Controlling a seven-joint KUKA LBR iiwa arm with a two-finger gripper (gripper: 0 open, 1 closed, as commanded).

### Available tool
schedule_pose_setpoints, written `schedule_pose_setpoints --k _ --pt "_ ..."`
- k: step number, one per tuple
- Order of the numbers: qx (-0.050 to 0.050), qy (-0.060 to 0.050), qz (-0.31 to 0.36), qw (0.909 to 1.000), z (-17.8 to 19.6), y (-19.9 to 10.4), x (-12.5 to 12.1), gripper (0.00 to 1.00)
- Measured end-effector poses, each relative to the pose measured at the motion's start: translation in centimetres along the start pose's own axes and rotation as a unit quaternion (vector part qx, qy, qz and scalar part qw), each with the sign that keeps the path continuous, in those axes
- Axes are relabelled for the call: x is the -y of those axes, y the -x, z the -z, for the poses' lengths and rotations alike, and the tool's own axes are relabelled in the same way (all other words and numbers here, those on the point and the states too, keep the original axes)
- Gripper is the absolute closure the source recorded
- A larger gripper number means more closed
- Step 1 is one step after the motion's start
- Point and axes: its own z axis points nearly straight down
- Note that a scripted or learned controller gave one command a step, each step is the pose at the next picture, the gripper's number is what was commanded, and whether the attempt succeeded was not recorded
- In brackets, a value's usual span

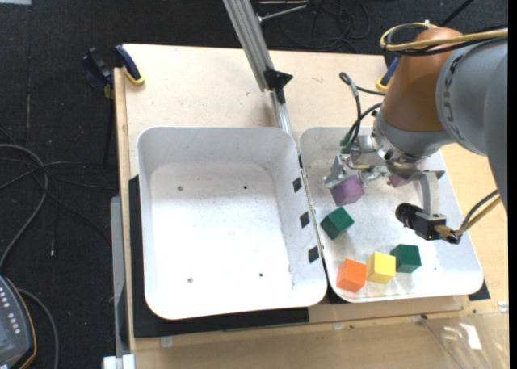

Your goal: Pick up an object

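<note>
My gripper [353, 178] hangs over the back part of the right bin [452, 278], reaching in from the right. A purple block [349, 190] sits tilted between its two grey fingers, and the gripper is shut on it. A green block [337, 221] lies just below it on the bin floor. Along the bin's front edge lie an orange block [351, 274], a yellow block [382, 266] and a dark green block [407, 257]. A small pinkish piece [397, 182] peeks out from behind the wrist; I cannot tell what it is.
The large left bin [153, 198] adjoins the right one. A slanted metal bar [246, 24] runs down to the bins' shared back corner. A black part on a cable [420, 221] hangs off the arm over the right bin.
</note>
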Motion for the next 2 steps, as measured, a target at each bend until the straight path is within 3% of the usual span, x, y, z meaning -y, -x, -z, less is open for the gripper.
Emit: schedule_pose_setpoints --k 1,2 --pt "0.000 0.000 0.000 1.0000 0.0 -9.2 -1.9 1.00" --pt "0.002 0.005 -0.005 1.0000 9.8 -5.5 -5.8 1.00"
